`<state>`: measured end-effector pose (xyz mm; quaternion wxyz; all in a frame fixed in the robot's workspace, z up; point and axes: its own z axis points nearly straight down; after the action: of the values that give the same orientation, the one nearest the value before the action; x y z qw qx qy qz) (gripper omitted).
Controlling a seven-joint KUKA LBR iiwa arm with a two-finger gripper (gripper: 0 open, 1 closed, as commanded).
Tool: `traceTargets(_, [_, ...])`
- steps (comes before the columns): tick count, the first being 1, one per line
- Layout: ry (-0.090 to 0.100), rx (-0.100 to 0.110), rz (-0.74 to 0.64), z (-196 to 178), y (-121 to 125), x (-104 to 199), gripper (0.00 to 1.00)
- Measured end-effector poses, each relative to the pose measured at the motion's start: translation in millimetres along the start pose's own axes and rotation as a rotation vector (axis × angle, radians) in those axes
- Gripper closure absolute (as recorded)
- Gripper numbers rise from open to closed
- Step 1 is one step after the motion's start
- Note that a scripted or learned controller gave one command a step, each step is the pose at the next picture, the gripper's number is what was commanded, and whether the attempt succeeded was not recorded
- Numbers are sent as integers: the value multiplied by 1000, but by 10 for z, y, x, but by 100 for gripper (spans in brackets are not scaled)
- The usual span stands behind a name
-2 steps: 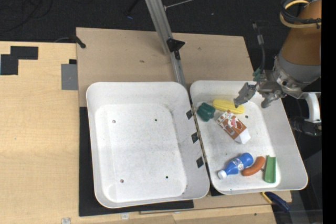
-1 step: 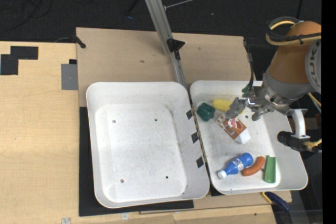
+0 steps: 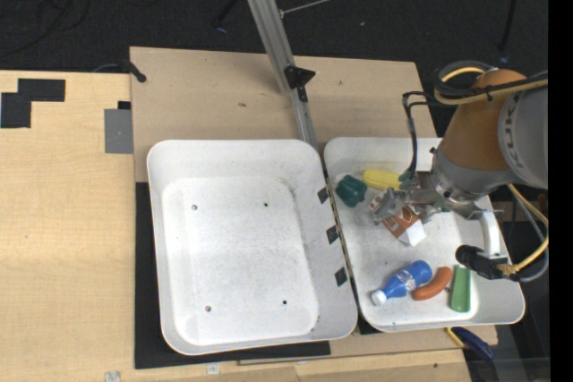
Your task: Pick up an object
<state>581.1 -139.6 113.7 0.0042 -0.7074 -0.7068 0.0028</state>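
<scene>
Camera view, looking down at a slant on a bench bearing two shallow white bins. The left bin shows bare floor. In the right bin the grey arm's tool is low near the centre, over a small brown and white block, which lies just beneath and slightly toward the camera. Whether the tool is open or closed on anything cannot be told. Just beside it, toward the far wall, lie a yellow object and a teal object. Well apart, near the front wall, lie a blue bottle, an orange-red piece and a green piece. To pick well, I judge the tool should centre on the block alone and avoid its neighbours
</scene>
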Motion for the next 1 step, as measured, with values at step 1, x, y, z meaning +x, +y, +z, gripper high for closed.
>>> traceTargets(1, [-1,-5,7,-135,10,-23,100])
